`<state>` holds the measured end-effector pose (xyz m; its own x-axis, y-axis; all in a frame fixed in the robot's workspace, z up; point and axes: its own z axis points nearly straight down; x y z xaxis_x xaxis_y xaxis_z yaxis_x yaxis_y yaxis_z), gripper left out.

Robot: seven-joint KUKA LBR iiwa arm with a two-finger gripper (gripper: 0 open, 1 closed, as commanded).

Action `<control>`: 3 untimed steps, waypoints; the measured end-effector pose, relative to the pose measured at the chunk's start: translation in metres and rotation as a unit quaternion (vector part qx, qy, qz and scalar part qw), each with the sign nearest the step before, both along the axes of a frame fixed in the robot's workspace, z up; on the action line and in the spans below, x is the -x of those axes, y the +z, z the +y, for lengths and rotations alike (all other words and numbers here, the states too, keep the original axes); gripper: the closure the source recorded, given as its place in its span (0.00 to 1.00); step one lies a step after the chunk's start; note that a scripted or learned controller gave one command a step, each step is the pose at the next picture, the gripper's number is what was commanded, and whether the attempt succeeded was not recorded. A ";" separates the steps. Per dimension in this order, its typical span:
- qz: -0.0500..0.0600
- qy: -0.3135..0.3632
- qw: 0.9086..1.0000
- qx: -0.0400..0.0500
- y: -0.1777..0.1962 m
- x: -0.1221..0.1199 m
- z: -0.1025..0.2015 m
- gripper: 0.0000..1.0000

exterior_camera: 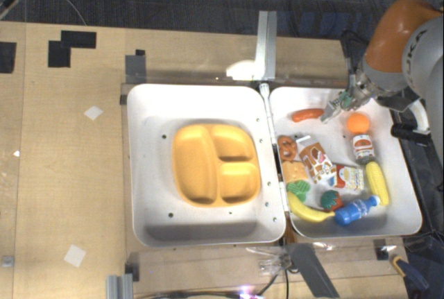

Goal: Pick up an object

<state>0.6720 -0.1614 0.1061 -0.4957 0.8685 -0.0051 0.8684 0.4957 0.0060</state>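
Camera view looks down on a wooden surface [69,173] carrying two white bins side by side. The left bin [149,152] holds a yellow divided tray [215,162] near its middle. The right bin [409,207] is crowded: a red sausage [306,114] at the far end, an orange ball [358,123], a small jar [363,148] just beside it, a corn cob [377,182] along the right wall, snack packets [316,160] in the middle, a banana [307,209], a green piece [299,188] touching it, a strawberry [329,200], and a blue bottle [356,209] lying at the near end. The claw [340,105] hangs over the far part of the right bin, between the sausage and the orange ball, fingers slightly spread with nothing between them. The arm [399,41] reaches in above the bin's far right corner.
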 end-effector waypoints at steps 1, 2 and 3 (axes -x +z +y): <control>-0.001 0.064 0.998 0.002 0.011 0.001 -0.045 1.00; -0.003 0.146 0.989 0.002 0.077 0.068 0.008 1.00; -0.005 0.147 0.989 0.002 0.088 0.066 0.009 1.00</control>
